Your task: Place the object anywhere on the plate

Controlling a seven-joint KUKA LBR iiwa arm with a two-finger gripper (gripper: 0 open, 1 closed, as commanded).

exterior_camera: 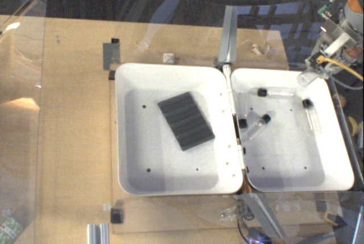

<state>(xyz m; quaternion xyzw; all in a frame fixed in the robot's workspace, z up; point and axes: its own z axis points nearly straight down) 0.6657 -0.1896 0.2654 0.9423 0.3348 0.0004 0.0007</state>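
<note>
In the camera view, the tool is hovering over the right bin's upper right corner, seemingly pinching a clear tube, though I cannot tell for sure. The dark ridged plate is lying in the left bin, well apart to the tool's left, its long axis running diagonally.

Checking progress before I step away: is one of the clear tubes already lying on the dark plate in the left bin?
No, the dark plate lies bare in the left bin.
</note>
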